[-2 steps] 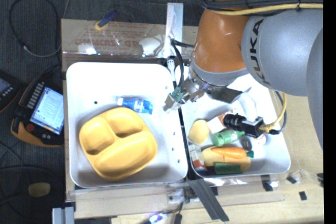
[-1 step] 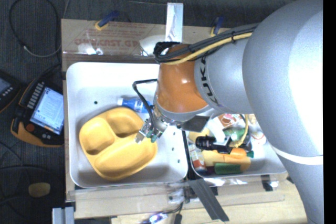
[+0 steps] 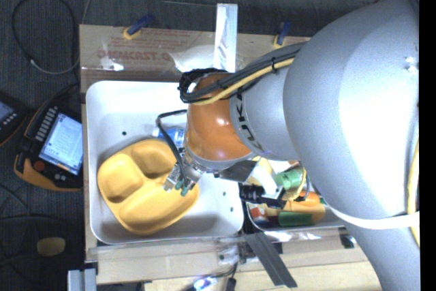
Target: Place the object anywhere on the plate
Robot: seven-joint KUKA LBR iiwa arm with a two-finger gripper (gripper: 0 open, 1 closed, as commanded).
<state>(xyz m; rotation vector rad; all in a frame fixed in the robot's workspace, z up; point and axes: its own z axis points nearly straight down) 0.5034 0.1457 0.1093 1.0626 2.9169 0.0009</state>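
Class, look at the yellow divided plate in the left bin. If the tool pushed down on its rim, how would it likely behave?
The yellow plate looks moulded and rigid, so it would probably hold its shape. Its glossy surface suggests that it could slide on the smooth left bin. It seems to sit tilted against the bin wall, so a push from the tool at its edge might rock it.
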